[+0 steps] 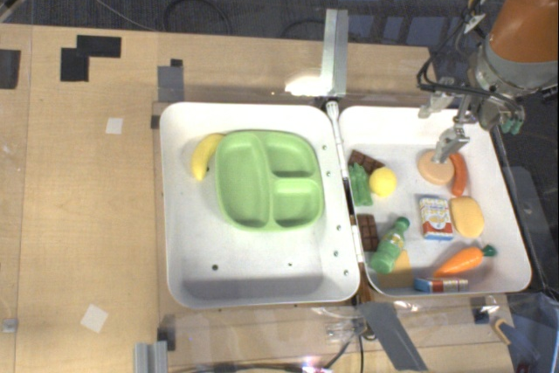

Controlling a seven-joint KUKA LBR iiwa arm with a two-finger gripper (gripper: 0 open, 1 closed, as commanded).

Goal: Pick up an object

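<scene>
Overhead, the gripper (453, 141) hangs above the right bin's (397, 120) far corner, over a tan round piece (434, 168) and a red sausage (458, 175); whether its claw is spread or pressed together I cannot tell.

Likely light, rigid plastic toys, smooth and apt to slip: the sausage is best taken across its narrow middle. Sharing that bin are a lemon (382, 182), chocolate bar (369, 230), green bottle (390, 245), small carton (435, 217), bread roll (467, 217) and carrot (461, 260). The left bin (188, 266) holds a green divided tray (266, 179) with a banana (203, 156) beside it.
</scene>
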